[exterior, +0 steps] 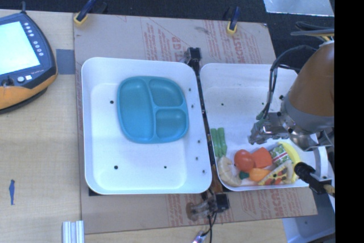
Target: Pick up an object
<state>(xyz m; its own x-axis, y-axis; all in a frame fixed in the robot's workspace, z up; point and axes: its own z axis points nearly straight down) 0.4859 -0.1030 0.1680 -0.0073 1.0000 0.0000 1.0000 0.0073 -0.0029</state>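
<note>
The toys (259, 165) heaped in the near corner of the right bin (233, 88) look light, hard and slick, so the red one (244, 159) seems best taken across its middle, while the gripper (260, 134) hangs just above them, jaw state unclear

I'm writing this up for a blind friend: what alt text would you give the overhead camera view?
A grey and orange robot arm reaches in from the right, its hand hovering above a pile of toy food in the near corner of the right white bin. The left white bin holds a blue divided plate. Both bins sit on a wooden bench.
</note>
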